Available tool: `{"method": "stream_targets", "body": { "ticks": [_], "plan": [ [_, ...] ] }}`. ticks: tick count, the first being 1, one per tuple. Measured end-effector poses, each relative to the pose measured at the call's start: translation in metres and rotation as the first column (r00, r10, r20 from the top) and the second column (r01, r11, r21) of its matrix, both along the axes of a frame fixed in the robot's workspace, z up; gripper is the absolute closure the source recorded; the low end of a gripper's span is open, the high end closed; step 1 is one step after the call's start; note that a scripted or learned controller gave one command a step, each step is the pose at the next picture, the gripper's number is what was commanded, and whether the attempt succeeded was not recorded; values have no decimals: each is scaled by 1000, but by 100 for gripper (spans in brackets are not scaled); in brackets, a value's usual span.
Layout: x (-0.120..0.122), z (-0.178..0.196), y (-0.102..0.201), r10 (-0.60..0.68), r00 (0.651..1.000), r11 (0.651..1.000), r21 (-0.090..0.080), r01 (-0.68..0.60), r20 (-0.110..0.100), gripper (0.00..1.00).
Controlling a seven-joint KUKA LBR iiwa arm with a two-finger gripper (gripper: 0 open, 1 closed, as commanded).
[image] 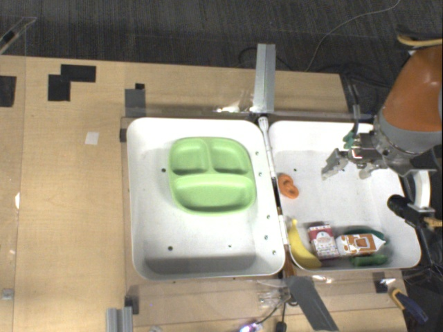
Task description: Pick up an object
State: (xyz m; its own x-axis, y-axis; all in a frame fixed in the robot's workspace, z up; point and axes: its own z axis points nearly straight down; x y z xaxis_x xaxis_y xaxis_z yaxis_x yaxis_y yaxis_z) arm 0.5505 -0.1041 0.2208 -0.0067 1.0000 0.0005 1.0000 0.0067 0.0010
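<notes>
Fingers (335,164) of the end effector (350,165) stood spread apart with nothing between them, hanging over the bare upper floor of the right bin (315,144). Behind the end effector, toward the right edge of the view, rose the grey wrist and the orange band of the arm (414,95).

Left of the end effector and a little nearer the camera, an orange ring-shaped object (287,186) lay against the bin's left wall, well apart from the fingers. Further toward the camera from the end effector, along the bin's near wall, sat a cluster of things: a yellow banana (300,244) at the cluster's left end, a small dark red carton (322,242) just beside it, then a brown and white carton (359,243) lying on its side, with a green object (367,259) tucked close beneath that carton. None of these touched the end effector.

Far to the left of the end effector, across the divider between the bins, the left bin (149,185) held a green divided plate (210,173) with three compartments, lying flat. Both bins rested on the wooden desk (62,206).
</notes>
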Motion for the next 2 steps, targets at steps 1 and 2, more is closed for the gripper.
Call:
{"method": "stream_targets", "body": {
  "ticks": [1,2],
  "plan": [
    [2,10,0,3,1000,1000,1,-3,3,100],
    [-26,-46,3,-119,993,993,0,119,-1,100]
  ]
}}
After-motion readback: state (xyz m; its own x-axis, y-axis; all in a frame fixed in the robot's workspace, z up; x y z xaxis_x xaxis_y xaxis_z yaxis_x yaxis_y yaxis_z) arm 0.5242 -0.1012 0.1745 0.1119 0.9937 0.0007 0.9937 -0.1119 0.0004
